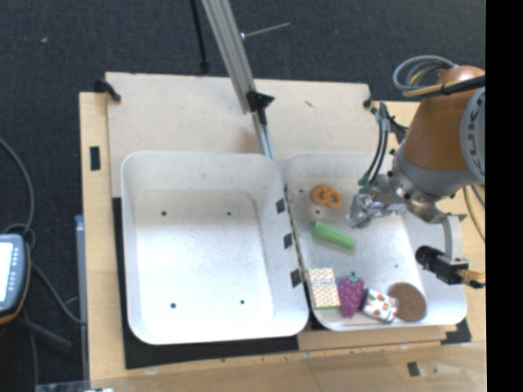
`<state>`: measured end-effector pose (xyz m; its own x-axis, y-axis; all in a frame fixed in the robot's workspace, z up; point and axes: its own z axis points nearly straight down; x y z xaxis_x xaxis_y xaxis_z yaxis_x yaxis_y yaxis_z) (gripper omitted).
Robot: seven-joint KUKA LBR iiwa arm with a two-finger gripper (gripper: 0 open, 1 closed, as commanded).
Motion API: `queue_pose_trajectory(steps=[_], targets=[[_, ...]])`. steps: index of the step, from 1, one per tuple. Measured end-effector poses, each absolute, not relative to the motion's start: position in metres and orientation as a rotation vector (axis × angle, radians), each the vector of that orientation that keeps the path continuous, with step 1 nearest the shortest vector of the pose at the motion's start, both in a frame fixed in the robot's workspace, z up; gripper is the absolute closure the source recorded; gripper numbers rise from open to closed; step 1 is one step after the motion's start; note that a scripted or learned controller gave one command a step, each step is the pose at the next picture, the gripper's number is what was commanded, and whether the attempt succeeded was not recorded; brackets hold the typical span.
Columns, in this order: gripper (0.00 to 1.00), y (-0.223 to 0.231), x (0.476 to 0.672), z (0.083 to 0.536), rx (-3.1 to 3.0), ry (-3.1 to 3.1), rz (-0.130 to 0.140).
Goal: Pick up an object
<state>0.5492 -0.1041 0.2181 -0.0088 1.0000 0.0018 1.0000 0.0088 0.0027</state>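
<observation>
The gripper [365, 211] hung over the right bin [425, 313], at about one o'clock from that bin's centre; whether it was spread or drawn together could not be told, as it showed only as a small metallic cluster below the orange-banded wrist; nothing was seen held.

The nearest candidate was the green block [335, 235], lying on the bin floor at roughly seven o'clock from the gripper, just beside it but apart; its long axis ran slightly tilted, from ten toward four o'clock. Judged by appearance, it was light, rigid or firm foam, matt and not slippery, not fragile; the sound hold would be across its short width at mid-length.

The orange pretzel-shaped piece [326, 196] lay at nine o'clock from the gripper, thin and flat, harder to pinch.

Along the bin's six o'clock edge sat a checkered box [323, 288], a purple toy [351, 294], a small patterned box [379, 305] and a brown disc [407, 300], crowded together; grasping there risked collisions.

The left bin [131, 219] adjoined.
</observation>
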Motion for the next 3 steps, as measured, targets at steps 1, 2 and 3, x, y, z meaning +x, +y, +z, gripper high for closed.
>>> queue_pose_trajectory(steps=[1,2,3], targets=[[1.00,-0.057,0.554,0.217,2.214,2.231,0.003],[1.00,0.003,0.557,0.226,2.211,2.231,0.005],[1.00,0.049,0.566,0.242,2.212,2.230,0.005]])
